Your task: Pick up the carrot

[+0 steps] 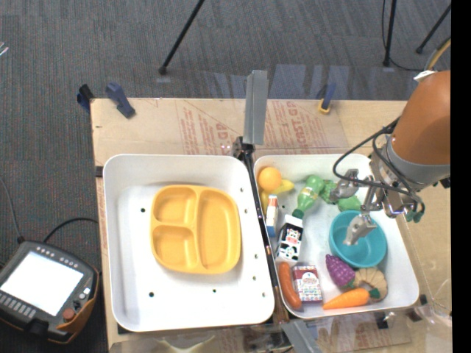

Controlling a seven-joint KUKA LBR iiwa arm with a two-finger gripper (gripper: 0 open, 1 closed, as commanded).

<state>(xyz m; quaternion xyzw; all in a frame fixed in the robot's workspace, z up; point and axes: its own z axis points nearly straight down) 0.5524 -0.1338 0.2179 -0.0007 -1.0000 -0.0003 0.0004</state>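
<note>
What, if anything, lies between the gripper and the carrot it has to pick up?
The gripper hangs over the teal bowl. The carrot lies nearer the front edge of the same bin, uncovered from above. The bowl's near rim, the purple grapes and a tan toy sit between them.

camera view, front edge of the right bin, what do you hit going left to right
hot dog → small red carton → carrot; the purple grapes sit just behind the carrot.
</note>
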